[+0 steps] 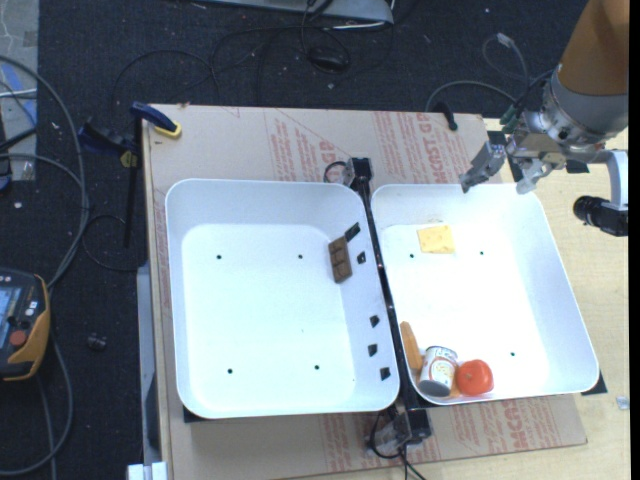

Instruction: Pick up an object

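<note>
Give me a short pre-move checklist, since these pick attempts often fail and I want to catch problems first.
1. Claw open: ok, fingers spread.
2. Claw holds nothing: ok.
3. Claw above a target: not ok, it hangs over the right bin's far rim.
4. Nearest target free-standing: ok, yellow square lies alone.
5. Corner items separable: not ok, can, tomato and carrot crowd together.
6. Brown block reachable: cannot tell, it sits against the left bin's wall.

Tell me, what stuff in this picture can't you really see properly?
- The arm: cut off by the camera view's top and right edges.
- The can: its label is too small to read.
- The carrot: its lower end is hidden behind the can.
- The gripper: blurry and small.
</note>
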Available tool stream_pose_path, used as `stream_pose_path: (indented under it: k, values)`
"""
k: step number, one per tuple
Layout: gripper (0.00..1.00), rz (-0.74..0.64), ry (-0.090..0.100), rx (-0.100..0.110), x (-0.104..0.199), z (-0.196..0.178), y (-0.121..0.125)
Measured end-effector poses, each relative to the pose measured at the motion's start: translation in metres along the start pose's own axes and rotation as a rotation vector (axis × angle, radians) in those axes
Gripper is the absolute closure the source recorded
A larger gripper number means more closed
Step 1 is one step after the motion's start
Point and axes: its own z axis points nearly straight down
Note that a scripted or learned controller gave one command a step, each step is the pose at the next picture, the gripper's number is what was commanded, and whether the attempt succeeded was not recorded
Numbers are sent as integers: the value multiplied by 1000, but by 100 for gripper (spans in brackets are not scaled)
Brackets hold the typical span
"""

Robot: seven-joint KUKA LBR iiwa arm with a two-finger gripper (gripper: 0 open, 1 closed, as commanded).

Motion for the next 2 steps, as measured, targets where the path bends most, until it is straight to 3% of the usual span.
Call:
stream_pose_path:
  k: [1,2]
  values:
    - [0,0,1,5,2,49,23]
    - [0,0,1,4,14,91,22]
